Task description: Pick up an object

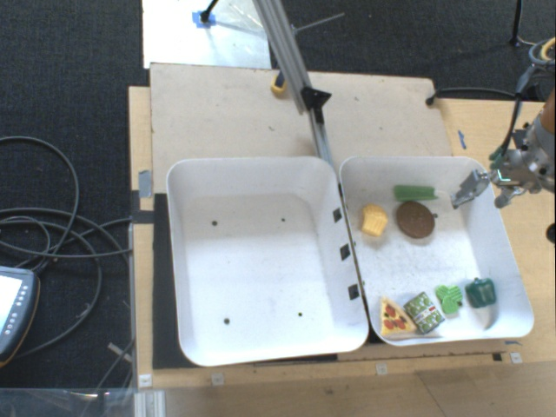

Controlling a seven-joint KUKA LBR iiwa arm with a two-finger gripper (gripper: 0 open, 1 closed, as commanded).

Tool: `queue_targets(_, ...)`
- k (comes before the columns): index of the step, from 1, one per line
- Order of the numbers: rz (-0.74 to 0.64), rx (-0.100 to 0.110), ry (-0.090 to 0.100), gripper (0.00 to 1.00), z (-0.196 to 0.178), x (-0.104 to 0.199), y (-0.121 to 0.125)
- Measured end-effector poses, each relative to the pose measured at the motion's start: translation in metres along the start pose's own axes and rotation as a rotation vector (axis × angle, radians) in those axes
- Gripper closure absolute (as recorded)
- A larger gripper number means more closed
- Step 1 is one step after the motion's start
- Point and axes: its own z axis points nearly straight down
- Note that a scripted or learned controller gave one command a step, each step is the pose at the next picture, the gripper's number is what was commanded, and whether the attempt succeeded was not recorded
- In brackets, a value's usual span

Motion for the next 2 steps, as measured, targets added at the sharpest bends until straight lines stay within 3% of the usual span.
queue_targets(1,-0.001,-0.004,-0.002,0.0,-0.002,0.0,0.001)
queue_targets(2,-0.002,0.001,0.0,0.0,0.057,0.007,0.003)
